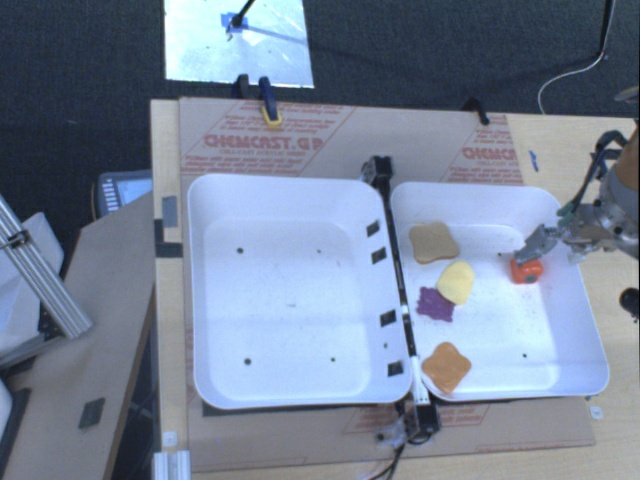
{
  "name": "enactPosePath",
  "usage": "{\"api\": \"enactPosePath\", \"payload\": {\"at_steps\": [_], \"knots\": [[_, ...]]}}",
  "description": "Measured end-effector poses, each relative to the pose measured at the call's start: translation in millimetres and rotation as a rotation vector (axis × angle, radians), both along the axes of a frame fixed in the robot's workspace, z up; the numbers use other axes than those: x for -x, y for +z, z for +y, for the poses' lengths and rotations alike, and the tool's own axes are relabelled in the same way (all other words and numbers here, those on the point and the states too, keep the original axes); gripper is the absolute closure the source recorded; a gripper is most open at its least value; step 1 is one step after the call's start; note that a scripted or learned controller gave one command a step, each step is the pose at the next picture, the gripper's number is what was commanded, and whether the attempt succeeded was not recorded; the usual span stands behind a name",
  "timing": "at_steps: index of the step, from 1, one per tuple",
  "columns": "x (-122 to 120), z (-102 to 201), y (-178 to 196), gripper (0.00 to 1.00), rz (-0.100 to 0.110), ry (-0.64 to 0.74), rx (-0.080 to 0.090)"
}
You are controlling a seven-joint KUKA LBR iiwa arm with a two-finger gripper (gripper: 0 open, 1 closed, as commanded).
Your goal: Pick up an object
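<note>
The right bin (575, 358) holds several small items. A tan bread-shaped piece (433, 241) lies near its back left. Below it are a yellow piece (457, 281) and a purple piece (435, 304) touching each other, and an orange piece (446, 367) sits at the front left corner. A small red-orange object (527, 269) lies toward the bin's right side. My gripper (537, 245) reaches in from the right and its tip is directly over the red-orange object, right against its top. Whether the object is gripped is hidden.
The left bin (290, 298) stands beside the right one, with a black clip strip (392, 278) along the shared wall. Both rest on a cardboard sheet (300, 138). A shiny metal plate (238, 26) lies on the floor behind.
</note>
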State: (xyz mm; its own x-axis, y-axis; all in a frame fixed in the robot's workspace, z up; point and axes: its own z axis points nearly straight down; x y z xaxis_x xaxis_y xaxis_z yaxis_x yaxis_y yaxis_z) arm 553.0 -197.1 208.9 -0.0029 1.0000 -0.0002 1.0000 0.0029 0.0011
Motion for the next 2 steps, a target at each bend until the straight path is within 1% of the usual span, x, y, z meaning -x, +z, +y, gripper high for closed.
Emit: {"api": "enactPosePath", "payload": {"at_steps": [1, 2], "knots": [[-1.0, -0.1, 11.2, 1.00, -0.004, 0.003, 0.001], [-1.9, -0.3, 22.1, 1.00, -0.007, 0.006, 0.002]]}}
